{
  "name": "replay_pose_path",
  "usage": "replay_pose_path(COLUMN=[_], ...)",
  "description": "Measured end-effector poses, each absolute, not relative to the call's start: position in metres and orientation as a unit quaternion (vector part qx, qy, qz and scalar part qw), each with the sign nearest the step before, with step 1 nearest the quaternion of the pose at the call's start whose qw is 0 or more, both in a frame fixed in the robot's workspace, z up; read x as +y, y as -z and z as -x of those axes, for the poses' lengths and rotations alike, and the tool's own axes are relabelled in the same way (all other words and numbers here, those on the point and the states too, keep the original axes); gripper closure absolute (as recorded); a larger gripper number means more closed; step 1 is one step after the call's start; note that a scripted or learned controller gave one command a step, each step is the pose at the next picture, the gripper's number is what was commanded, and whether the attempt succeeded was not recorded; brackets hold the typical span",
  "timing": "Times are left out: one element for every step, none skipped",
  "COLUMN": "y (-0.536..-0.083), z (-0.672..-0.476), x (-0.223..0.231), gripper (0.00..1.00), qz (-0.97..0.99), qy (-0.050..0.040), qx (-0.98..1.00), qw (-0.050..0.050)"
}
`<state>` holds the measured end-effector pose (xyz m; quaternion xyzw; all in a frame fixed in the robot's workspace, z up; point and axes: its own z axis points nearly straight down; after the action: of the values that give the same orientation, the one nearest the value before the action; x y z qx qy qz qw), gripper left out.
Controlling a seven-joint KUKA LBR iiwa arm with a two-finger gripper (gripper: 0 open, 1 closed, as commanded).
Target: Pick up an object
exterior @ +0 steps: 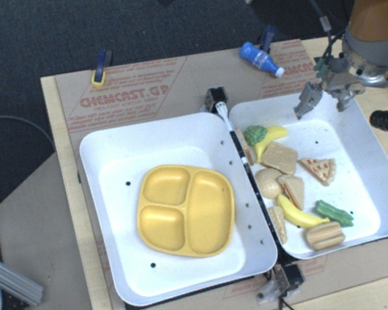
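My gripper hangs over the far edge of the right bin, fingers spread apart with nothing between them. Below it and to the left lies a pile of toy food: a green broccoli with a yellow banana, a bread slice, a pizza wedge, a second banana, a green pepper and a hot dog bun. The gripper is well above and apart from all of them.
The left bin holds a yellow divided plate. A black clamp bar joins the two bins. A blue clip and a yellow-blue clip sit on the cardboard behind the bins.
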<state>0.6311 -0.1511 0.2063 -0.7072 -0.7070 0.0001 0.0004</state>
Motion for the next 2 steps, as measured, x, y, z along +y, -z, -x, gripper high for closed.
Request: replay_pose_path(y=[-0.163,-0.119], z=[-0.628,-0.628], x=[-0.152,-0.146], gripper=[0.00,0.00], qz=[0.707,0.707], qy=[-0.0017,-0.0015], qx=[-0.707,-0.708], qw=[0.003,0.003])
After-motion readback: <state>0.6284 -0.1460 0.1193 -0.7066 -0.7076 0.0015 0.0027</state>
